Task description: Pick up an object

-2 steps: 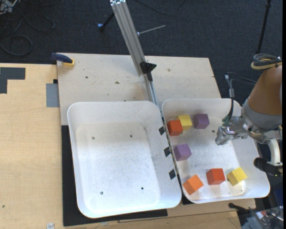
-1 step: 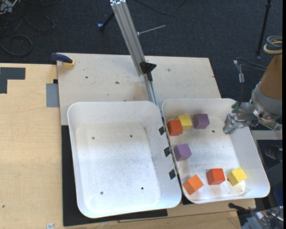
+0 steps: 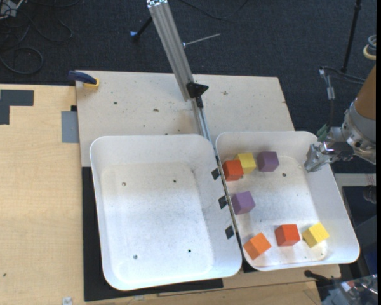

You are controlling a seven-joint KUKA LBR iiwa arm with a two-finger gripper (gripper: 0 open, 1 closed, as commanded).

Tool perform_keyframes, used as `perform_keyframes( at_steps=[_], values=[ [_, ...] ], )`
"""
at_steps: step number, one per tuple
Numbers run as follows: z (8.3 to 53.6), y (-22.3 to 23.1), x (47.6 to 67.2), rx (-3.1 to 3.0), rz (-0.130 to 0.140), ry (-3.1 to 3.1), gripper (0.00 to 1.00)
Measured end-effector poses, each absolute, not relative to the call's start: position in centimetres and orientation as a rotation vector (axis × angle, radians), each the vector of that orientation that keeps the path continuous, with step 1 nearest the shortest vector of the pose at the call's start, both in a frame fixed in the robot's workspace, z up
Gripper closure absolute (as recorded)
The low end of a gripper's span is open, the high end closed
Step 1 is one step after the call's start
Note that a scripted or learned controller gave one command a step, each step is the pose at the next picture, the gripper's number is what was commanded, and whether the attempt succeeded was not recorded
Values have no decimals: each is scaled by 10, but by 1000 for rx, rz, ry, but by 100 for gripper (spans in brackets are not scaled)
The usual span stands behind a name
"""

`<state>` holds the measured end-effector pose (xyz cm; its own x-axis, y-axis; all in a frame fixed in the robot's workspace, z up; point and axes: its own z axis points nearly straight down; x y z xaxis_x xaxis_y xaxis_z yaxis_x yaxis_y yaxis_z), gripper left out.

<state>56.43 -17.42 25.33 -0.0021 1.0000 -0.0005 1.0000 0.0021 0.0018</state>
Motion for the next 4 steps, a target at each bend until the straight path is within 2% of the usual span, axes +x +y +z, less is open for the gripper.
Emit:
perform_keyframes(
  at_steps=[1, 2, 4],
  values=[
    [250, -123, 555, 2220, -1, 2229, 100],
    [247, -60, 558, 2219, -1, 2231, 100],
    [244, 37, 549, 2220, -2, 2229, 100]
  ],
)
